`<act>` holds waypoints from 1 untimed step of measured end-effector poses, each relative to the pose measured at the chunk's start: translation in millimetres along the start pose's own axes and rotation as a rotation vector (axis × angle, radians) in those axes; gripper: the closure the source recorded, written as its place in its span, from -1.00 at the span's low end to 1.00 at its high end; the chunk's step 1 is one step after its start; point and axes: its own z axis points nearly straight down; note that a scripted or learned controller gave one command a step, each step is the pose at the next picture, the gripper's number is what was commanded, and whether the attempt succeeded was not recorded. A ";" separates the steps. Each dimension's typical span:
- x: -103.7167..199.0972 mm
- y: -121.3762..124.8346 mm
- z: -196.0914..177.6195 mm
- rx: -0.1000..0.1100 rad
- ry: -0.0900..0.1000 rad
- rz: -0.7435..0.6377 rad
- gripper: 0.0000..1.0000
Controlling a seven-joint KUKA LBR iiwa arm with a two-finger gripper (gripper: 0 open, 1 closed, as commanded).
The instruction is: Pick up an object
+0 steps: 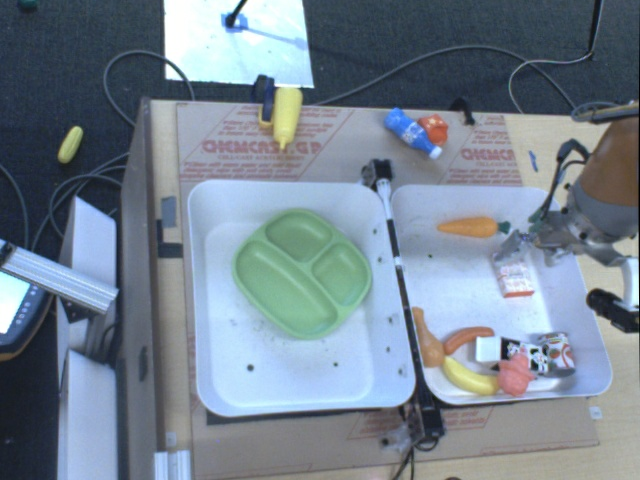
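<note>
Gripper low over the right bin, nothing lifted yet.

We see the gripper [527, 240] at the far right side of the right bin [600, 368], above a small white and red packet [515, 278] on the bin floor; we cannot tell how it is set. The carrot [468, 228] lies near the far edge, and toy food [470, 353] is piled at the near edge. The green plate [300, 273] fills the left bin [215, 368]. We judge the pick is still to come.

Pincer [524, 236] above small packet [515, 274]
</note>
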 end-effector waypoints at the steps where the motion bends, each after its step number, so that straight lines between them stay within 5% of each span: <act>1: 19.3 -8.6 39.7 -0.009 -0.007 0.001 -1.00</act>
